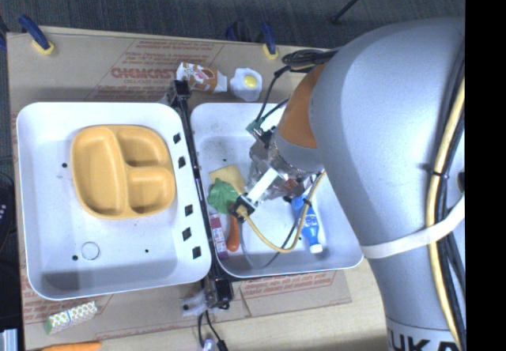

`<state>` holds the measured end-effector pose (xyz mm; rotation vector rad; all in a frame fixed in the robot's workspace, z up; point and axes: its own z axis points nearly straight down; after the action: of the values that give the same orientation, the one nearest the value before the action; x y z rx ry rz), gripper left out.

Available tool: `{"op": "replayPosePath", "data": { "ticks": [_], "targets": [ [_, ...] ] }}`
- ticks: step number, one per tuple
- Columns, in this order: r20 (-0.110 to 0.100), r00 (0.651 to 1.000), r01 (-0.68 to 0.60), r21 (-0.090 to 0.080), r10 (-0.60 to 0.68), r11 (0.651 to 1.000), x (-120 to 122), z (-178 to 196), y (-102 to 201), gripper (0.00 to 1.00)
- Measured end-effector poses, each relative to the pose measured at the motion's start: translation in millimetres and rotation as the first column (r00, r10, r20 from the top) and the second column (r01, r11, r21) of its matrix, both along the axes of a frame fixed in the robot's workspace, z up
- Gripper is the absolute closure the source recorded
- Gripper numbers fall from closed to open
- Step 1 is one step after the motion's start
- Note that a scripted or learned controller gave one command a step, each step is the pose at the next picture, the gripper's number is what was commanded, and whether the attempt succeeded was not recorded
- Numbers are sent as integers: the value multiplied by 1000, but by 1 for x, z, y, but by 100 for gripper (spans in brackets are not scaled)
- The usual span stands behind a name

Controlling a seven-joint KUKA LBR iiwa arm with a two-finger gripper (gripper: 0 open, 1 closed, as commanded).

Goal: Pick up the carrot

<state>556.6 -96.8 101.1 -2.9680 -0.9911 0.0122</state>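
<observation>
The grey arm (387, 136) reaches in from the right and angles steeply downward, its gripper (259, 177) pointing down and leftward.

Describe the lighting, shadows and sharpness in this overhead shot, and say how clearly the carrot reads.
Camera view: the light is soft and even, with no strong glare. Camera view: a grey shadow pools in the near corner of the left bin. Camera view: the arm, close to the lens, looks oversized. Camera view: the carrot is small and soft-edged, orange-red against the right bin.
</observation>
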Motion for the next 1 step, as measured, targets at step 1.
{"op": "replayPosePath", "data": {
  "ticks": [1],
  "targets": [
    [4,996,92,-6,-92,996,-79,90,49,100]
  ]
}}
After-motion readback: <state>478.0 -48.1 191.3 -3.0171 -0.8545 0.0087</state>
